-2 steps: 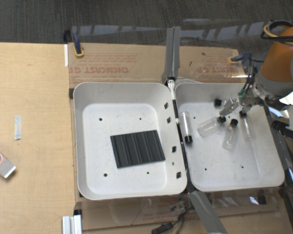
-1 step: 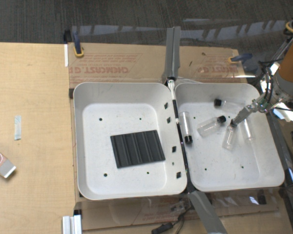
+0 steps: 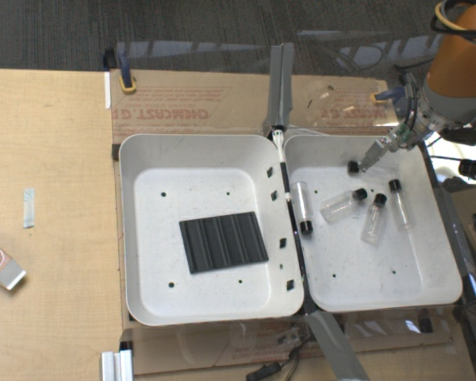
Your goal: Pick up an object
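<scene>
Four clear plastic vials with black caps in the right bin [image 3: 428, 292], all lying flat on the white floor. Slim, see-through bodies, each closed by a small dark cap.

First vial [image 3: 302, 205] at the bin's 9 o'clock, just beside the divider, cap toward 6 o'clock. Second vial [image 3: 339, 205] near the middle, tilted, cap toward 2 o'clock. Third vial [image 3: 374, 219] just beside it on the 3 o'clock side, cap toward 12 o'clock. Fourth vial [image 3: 401, 206] further toward 3 o'clock, cap also toward 12 o'clock.

Gripper [image 3: 358, 166] low at the bin's 12 o'clock, slanting down from the grey and orange arm [image 3: 454, 58]. Tip touching or just beside a small black piece [image 3: 352, 167]; cannot tell which. Cannot tell how far the claw is open, nor whether anything is in its grasp.

Left bin [image 3: 135, 213] with a dark ribbed mat [image 3: 223, 241] near its middle, slightly turned.

Cardboard sheet [image 3: 174, 109] behind the bins at 12 o'clock, red print upside down, seemingly "CHEMCAST"; remainder too faint to read.

Out at 9 o'clock on the wooden bench [image 3: 47, 133], a small pink and white object [image 3: 0, 265] and a thin grey strip [image 3: 28, 209], no legible markings.
</scene>
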Controlling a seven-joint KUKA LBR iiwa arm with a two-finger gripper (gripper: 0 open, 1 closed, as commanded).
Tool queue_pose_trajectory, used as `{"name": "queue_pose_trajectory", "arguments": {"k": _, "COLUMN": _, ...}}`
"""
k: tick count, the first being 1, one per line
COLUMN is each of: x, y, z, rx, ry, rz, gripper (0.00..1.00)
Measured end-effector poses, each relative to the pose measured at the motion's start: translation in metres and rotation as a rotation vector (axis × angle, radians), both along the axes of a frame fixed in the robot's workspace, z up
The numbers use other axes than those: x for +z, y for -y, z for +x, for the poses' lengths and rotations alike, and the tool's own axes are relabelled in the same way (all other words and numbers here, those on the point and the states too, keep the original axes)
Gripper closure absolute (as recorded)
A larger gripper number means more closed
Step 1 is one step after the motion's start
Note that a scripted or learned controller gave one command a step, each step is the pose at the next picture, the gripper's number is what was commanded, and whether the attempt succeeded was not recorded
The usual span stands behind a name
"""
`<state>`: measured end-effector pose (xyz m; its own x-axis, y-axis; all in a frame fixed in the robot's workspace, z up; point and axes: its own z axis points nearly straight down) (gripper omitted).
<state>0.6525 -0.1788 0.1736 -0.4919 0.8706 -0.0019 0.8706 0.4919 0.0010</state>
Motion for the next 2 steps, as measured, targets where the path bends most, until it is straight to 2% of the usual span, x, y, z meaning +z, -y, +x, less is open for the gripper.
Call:
{"name": "queue_pose_trajectory", "arguments": {"k": 1, "x": 0.000, "y": 0.000, "z": 0.000, "rx": 0.000, "ry": 0.000, "rz": 0.000, "gripper": 0.00}}
{"name": "queue_pose_trajectory", "arguments": {"k": 2, "x": 0.036, "y": 0.006, "z": 0.007, "rx": 0.091, "ry": 0.002, "rz": -0.002, "gripper": 0.00}}
